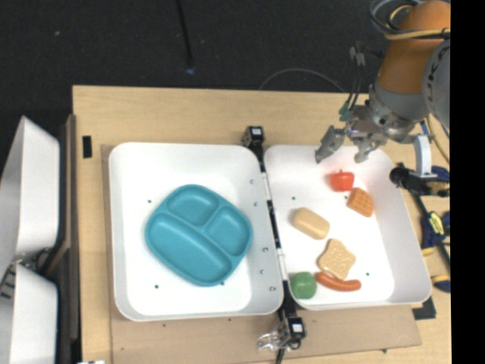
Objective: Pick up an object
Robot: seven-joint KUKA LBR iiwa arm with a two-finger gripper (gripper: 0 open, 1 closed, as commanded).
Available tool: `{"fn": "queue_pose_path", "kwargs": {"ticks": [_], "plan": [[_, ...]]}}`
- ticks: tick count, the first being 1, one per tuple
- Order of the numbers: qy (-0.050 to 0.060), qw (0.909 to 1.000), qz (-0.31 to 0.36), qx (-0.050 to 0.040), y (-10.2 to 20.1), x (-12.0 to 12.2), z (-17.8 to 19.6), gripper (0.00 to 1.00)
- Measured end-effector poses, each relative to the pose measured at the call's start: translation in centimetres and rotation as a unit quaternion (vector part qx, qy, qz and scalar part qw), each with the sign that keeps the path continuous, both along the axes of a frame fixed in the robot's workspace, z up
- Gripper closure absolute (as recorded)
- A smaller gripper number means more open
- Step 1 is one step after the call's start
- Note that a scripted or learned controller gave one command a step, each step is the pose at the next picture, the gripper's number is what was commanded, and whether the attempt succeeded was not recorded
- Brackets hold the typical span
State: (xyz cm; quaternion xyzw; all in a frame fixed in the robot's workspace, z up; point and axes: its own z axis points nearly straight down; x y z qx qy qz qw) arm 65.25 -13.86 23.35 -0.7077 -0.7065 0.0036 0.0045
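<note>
The gripper [345, 145] hangs over the far edge of the right bin [405, 275], its two fingers spread apart with nothing between them. The nearest candidate is the red tomato-like toy [342, 180], lying just on the near side of the gripper and apart from it. Taking that toy as the landmark: the orange waffle piece [361, 202] sits just beside it, nearer the camera and toward the arm; the tan bread roll [311, 223] lies further toward the bin's inner wall; the toast slice [336, 258], the red sausage [338, 282] and the green piece [303, 285] are well apart from it at the near end.

The step in hand looks like lining up for a descent. To do it well, the arm should centre the open fingers over the tomato toy, straddling it clear of the waffle, then lower fully before closing, since a round toy may roll off a shallow pinch. The blue plate [198, 234] in the left bin [125, 226] plays no part.
</note>
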Motion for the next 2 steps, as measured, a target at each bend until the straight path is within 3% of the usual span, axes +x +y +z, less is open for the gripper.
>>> {"fn": "queue_pose_path", "kwargs": {"ticks": [1,2], "plan": [[-0.007,1.0000,0.001,-0.0006,0.0,0.3,0.8,0.00],[-0.004,1.0000,0.000,-0.0016,-0.6,-0.6,-4.0,0.00]]}}
